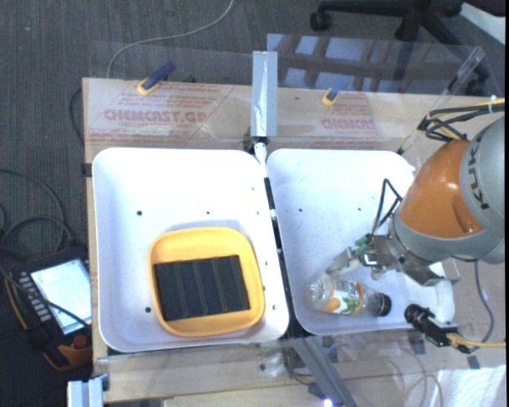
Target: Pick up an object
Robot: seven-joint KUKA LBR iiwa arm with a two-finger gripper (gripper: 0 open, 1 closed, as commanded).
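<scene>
A small clear plastic bottle (346, 297) with an orange and green label and a black cap lies on its side near the front of the right bin (322, 185). My gripper (359, 256) hangs low over that bin, just behind and slightly right of the bottle, below the arm's orange band (441, 197). Nothing visibly sits in the gripper. A yellow tray-like object (207, 281) with a black ribbed panel lies flat in the front half of the left bin (153, 185).
The two white bins meet at a ridge (273, 227) in the middle. Yellow clamps (155, 77) sit on the board behind the bins. A tablet and cables (55, 291) lie on the floor to the left. An office chair base (390, 11) stands behind the bench.
</scene>
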